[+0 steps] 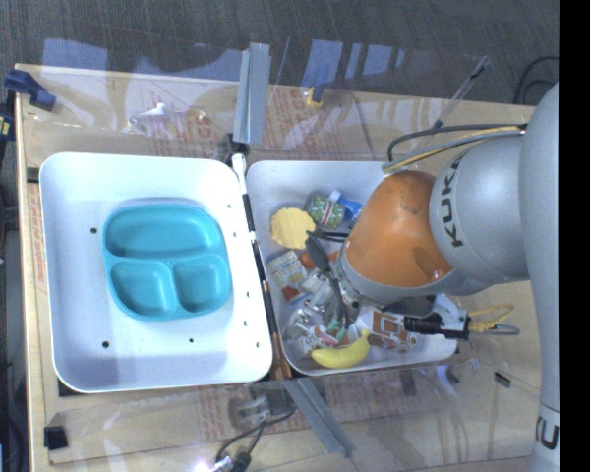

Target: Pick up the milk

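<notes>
Reaching into the cluttered right bin

Arm's down in the right bin [265, 264], gripper [326, 303] buried among packets near a banana [339, 354]. Can't tell how it's set, or which item is the milk. Blue tray [165, 262] sits in the left bin [69, 264]

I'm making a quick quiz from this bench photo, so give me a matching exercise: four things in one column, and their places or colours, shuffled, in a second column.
Things:
1. banana
2. divided tray
3. arm's wrist band
4. round yellow item

Descriptions:
A. orange, over the right bin
B. blue, in the left bin
C. yellow, curved, at the right bin's near edge
D. pale yellow, in the right bin near the divider between bins

Pairs: 1-C, 2-B, 3-A, 4-D
</notes>
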Robot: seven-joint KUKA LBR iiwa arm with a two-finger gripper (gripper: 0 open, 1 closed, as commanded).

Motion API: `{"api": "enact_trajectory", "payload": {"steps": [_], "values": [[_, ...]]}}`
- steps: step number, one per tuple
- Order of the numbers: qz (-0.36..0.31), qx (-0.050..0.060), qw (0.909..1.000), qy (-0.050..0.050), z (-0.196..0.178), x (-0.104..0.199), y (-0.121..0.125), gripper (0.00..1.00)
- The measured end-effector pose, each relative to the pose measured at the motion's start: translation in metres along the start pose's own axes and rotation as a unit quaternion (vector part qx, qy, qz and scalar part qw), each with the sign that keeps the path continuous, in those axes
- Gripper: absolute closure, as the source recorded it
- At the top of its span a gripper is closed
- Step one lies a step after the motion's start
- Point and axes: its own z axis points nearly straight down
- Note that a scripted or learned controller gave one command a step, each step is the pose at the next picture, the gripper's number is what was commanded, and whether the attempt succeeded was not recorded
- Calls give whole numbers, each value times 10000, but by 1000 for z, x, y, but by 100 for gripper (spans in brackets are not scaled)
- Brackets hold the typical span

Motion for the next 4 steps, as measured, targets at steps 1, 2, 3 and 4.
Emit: {"api": "enact_trajectory", "payload": {"steps": [1, 2, 3, 4], "values": [[-31, -26, 10000, 21, -10, 1, 4, 100], [-909, -32, 9957, 161, -161, 22, 27, 100], [155, -7, 9997, 167, -210, 23, 30, 100], [923, 9, 9956, 174, -199, -26, 19, 100]]}}
